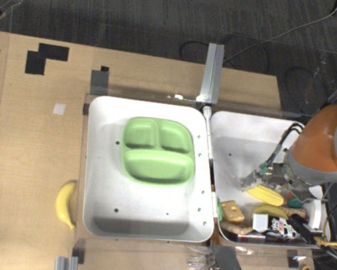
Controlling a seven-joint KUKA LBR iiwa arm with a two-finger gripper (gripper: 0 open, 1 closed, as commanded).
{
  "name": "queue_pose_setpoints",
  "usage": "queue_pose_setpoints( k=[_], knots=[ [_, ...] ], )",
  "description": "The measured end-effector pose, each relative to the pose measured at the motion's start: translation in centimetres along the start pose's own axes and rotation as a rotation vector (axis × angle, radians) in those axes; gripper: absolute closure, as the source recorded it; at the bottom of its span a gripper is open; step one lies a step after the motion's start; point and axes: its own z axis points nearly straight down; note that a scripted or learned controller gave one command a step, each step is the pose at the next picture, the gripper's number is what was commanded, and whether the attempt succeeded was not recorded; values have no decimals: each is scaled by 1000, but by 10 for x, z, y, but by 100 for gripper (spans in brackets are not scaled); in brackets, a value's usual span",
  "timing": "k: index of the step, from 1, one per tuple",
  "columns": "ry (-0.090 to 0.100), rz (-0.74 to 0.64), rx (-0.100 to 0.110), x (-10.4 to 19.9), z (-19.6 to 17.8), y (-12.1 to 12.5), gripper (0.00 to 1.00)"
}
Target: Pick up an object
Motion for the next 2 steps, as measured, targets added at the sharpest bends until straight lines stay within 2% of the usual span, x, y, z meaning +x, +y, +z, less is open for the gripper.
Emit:
queue_pose_setpoints(
  k=[1,2],
  knots=[
    [-1,0,-8,0,-11,3,100],
    [0,-230,-1,19,-165,9,100]
  ],
)
